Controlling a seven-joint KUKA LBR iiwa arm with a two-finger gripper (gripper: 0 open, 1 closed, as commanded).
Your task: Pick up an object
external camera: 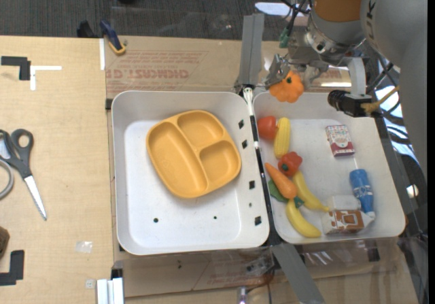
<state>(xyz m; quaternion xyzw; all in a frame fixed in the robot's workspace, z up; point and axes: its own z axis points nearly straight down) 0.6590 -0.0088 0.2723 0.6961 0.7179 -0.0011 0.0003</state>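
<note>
My gripper [288,77] hangs over the far left corner of the right bin [380,160], shut on an orange toy pepper [286,88] that sits lifted between its fingers. Below it in that bin lie a red tomato [266,126], a yellow corn cob [282,136], a red pepper [291,162], a carrot [281,181] and two bananas [303,220]. Farther right are a small red and white carton [340,141], a blue bottle [361,191] and a brown box [344,222].
The left bin [129,180] holds a yellow divided plate [195,153]. Scissors [24,168] lie on the bench at the far left, and a blue clip [113,37] sits behind the left bin. The arm and its cables crowd the far right corner.
</note>
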